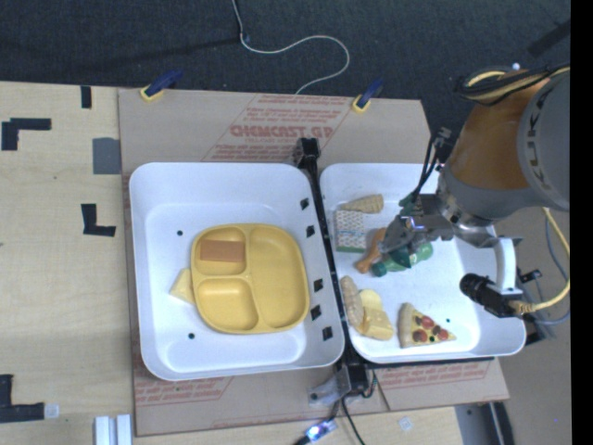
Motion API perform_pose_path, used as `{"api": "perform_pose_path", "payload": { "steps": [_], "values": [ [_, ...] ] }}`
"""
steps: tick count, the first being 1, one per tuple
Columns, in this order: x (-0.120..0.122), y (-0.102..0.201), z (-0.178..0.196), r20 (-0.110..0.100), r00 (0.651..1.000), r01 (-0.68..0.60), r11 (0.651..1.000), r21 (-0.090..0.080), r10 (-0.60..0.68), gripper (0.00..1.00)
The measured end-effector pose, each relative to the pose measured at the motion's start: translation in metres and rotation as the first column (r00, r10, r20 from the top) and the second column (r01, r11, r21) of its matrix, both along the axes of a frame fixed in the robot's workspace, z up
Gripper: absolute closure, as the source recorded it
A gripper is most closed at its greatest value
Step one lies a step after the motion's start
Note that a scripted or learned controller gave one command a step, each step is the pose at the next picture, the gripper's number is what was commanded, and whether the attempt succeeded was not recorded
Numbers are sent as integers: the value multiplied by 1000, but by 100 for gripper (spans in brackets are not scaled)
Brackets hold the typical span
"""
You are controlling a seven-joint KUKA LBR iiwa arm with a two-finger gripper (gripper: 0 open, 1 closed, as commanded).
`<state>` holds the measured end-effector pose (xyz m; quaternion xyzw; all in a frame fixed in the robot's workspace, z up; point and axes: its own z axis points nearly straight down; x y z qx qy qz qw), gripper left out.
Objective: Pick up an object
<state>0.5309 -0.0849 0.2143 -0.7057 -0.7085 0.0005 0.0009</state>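
Covering the bench [56,295]: cardboard [278,128] (carpet [139,17] beyond)

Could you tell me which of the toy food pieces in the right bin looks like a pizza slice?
It is the triangular pizza slice with red dots at the right bin's near edge, right of the pale yellow piece.

Two white bins [153,202]; left one has a yellow divided tray [264,290] with a brown slab [220,248]. Right bin: green toy [408,256], orange carrot [371,252], red-dotted pizza slice [422,326]. Grey arm [547,146] has an orange band [491,142].
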Motion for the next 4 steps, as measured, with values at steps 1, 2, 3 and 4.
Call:
{"api": "perform_pose_path", "payload": {
  "steps": [1,2,3,4],
  "values": [
    [21,42,-5,0,1000,0,1000,0,0,100],
    [48,81,13,2,1000,-2,1000,0,2,100],
    [60,115,6,0,1000,0,1000,-1,0,100],
    [60,109,18,0,1000,2,1000,0,-2,100]
  ]
}}
